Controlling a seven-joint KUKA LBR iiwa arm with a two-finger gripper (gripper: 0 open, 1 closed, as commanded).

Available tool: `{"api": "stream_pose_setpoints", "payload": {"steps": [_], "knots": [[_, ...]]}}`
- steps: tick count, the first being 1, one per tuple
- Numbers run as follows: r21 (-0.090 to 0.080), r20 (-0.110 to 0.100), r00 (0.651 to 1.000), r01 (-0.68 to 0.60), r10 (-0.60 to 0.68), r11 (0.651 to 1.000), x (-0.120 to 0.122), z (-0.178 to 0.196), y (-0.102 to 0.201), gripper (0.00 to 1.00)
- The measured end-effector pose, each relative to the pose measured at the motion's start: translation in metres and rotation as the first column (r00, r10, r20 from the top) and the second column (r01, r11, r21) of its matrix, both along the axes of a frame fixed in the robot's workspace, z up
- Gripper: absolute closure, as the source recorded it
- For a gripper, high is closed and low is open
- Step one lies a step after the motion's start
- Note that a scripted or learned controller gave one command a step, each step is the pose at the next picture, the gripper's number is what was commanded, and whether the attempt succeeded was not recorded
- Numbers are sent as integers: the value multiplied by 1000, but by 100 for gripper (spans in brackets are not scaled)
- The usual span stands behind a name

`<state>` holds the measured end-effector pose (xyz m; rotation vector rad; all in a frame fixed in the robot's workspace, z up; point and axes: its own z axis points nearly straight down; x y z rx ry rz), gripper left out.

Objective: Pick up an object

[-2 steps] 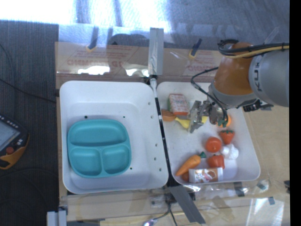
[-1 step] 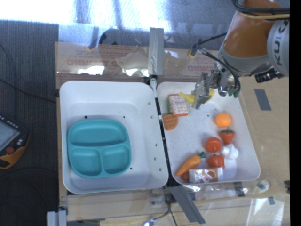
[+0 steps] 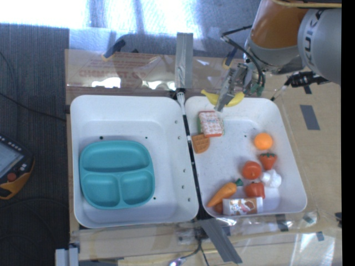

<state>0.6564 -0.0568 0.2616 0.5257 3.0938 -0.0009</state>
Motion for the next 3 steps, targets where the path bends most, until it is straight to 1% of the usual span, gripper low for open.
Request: {"api": "stream_pose_setpoints", "payload": {"steps": [1,2,3], "knots": [[0,-1,991,-131,131,991,-4,-7,62,100],[-2,-1,982,-187,187,982,2,-14,79,100],[-5,4,982,-187,187,982,3,-3,79,100]]}}
